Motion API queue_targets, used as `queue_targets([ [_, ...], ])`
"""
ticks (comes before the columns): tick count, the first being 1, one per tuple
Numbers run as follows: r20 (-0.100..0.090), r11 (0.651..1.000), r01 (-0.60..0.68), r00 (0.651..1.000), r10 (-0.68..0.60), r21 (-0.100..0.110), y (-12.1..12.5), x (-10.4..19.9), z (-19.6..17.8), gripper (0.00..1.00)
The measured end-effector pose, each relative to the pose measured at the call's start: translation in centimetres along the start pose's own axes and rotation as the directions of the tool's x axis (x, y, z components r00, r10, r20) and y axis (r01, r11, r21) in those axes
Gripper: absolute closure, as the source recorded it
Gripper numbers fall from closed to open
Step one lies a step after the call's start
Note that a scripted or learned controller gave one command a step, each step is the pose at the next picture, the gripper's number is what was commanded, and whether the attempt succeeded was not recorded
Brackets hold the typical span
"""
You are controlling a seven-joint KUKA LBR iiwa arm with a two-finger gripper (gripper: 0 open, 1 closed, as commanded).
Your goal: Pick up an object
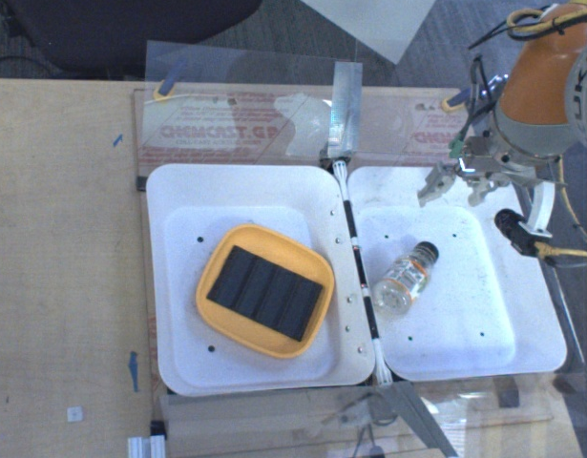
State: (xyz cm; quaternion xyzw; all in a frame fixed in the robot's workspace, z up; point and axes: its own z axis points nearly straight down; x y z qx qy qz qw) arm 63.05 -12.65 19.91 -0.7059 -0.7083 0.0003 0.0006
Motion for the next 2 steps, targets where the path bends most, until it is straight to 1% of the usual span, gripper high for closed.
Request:
queue_targets([
  [1,0.000,0.996,-0.094,0.996,0.094,-0.010,-4.3,-0.5,11.1,0.00],
  [2,0.000,0.975,-0.223,0.975,0.223,-0.002,-6.2,-1.1,8.0,0.00],
])
